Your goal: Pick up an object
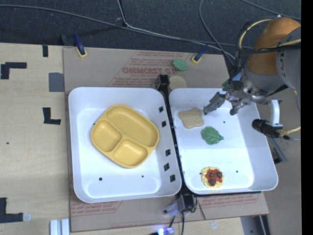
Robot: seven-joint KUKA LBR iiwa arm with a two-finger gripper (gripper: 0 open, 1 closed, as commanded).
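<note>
**Approach phase: end effector open above the right bin, nothing grasped**

We place this moment in the approach step. The end effector (224, 106) hangs over the upper part of the right bin (259, 153), with its 2 fingers (212, 104) spread apart and no object between them. We judge that no pickup has been achieved.

The right bin holds 3 candidate objects:

1. A tan bread slice (190, 118), lying near the bin's upper left, just beside and slightly below the left fingertip. This is the closest item.
2. A green leafy piece (212, 135), below the end effector and a little further into the bin, apart from the bread slice.
3. A small pizza with red topping (212, 176), near the bin's lower edge, well apart from the end effector.

The left bin (83, 131) contains a yellow divided plate (125, 135), which lies across the divider from the arm.

For the next move, we judge that the end effector must shift toward the chosen object, centre its fingers over it, descend until they straddle it, and then close. The bread slice calls for the shortest travel, but it is flat against the bin floor, so the fingers would need to reach low to catch its edges. We cannot tell from this view how high the fingertips stand above the bin floor.
</note>
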